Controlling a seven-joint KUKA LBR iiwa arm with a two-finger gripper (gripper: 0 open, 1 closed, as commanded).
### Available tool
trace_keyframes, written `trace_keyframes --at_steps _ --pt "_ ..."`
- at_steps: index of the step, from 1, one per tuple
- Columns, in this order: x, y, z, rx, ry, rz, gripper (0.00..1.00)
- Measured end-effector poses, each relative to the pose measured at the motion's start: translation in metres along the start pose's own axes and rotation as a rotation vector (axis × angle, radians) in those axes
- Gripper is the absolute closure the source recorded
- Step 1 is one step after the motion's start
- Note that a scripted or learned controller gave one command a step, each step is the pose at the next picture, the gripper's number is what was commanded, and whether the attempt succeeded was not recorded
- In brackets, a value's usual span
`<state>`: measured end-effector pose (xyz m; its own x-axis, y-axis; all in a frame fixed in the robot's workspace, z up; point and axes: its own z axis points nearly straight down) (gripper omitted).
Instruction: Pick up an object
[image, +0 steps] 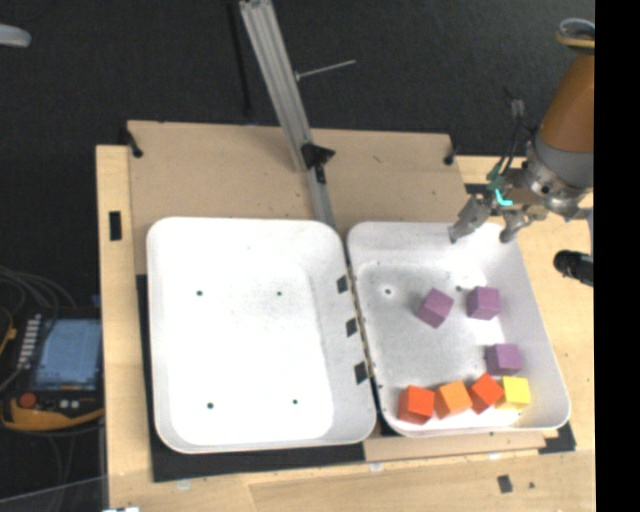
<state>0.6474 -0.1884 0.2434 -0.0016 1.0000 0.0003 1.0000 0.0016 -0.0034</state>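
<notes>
- Gripper (487, 226) hangs over the far edge of the right bin (400, 245), near its far right corner; its two fingers stand apart, with nothing between them.
- Arm (572, 120) comes in from the right, above the bench (220, 165).
- Three purple cubes lie in the right bin: one (435, 307) near its middle, one (484, 301) just beside it toward the right wall, one (505, 357) nearer the front, by the right wall.
- Along the bin's front edge runs a row: red cube (417, 403), orange cube (453, 397), another red cube (487, 391), yellow cube (516, 389), touching or nearly so.
- Left bin (250, 330) lies beside the right one.
</notes>
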Motion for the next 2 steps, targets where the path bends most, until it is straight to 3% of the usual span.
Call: trace_keyframes --at_steps 1,2 --pt "0.000 0.001 -0.003 -0.004 -0.003 -0.003 0.00" --pt "0.003 -0.001 0.059 0.001 -0.001 -0.002 0.00"
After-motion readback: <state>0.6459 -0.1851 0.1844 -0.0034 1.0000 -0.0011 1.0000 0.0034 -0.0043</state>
